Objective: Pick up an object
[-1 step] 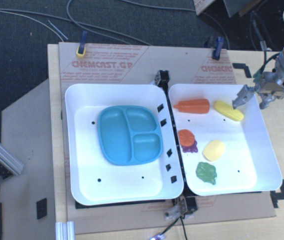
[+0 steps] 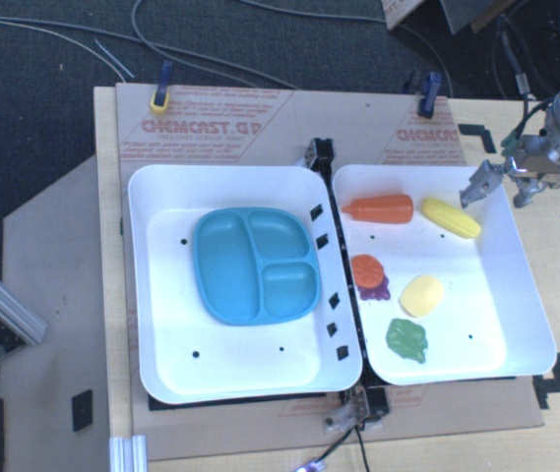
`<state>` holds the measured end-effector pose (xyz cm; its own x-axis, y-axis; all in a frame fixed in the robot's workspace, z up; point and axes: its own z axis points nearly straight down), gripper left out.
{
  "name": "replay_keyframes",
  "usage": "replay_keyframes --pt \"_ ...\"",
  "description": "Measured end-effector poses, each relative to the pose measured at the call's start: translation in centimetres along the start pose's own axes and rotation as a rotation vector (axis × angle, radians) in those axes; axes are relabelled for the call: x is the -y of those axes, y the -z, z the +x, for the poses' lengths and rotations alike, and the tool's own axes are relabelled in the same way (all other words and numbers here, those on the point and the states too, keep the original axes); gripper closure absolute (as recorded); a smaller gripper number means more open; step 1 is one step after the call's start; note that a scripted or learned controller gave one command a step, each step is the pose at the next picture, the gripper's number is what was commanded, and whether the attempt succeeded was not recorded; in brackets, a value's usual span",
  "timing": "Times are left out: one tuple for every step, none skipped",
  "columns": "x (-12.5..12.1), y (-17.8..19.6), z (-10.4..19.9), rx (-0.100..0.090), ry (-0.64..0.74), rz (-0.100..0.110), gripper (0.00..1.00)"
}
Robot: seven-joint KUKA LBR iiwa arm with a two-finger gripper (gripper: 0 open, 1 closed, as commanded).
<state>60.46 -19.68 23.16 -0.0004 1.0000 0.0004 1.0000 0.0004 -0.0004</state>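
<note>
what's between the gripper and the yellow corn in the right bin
Nothing visible. The gripper hangs open at the right bin's upper right edge, and the yellow corn lies just left of and below it with bare white bin floor between them.

Blue tray; white bins; orange carrot; yellow corn; pale yellow lemon; green lettuce.

There is one camera, fixed high above the desk. It looks down at a slant, and the far edge of the desk lies toward the top of the picture. It stands far enough to take in the left bin and the right bin whole, with dark floor around.
</note>
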Motion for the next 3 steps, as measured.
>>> replay_keyframes --pt "-0.4 -6.2 0.2 -0.002 0.001 0.006 0.0" --pt "-0.1 -11.4 1.3 -0.002 0.001 0.005 0.0" --pt "-0.1 -14.8 1.4 -0.001 0.001 0.004 0.0"
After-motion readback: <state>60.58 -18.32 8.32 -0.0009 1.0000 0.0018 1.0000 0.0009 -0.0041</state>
